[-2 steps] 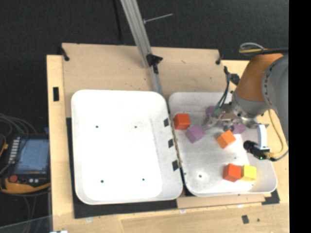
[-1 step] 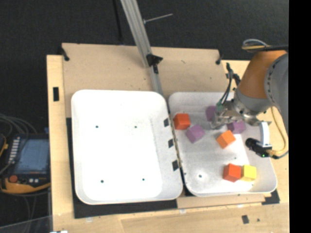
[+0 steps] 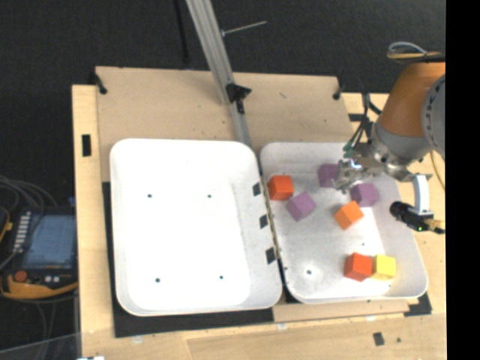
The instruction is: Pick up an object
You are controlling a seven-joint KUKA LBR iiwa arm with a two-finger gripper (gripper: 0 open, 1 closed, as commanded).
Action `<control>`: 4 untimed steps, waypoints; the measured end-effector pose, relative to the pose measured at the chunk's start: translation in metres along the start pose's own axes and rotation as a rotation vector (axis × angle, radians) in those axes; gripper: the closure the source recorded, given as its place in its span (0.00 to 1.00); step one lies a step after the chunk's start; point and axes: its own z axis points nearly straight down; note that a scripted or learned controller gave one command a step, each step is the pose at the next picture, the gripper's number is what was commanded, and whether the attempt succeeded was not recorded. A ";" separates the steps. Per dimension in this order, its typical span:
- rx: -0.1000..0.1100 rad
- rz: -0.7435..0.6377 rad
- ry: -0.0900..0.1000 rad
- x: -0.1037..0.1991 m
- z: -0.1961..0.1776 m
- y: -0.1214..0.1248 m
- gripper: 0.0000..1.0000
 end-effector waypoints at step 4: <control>0.006 -0.007 0.002 0.097 -0.103 0.015 1.00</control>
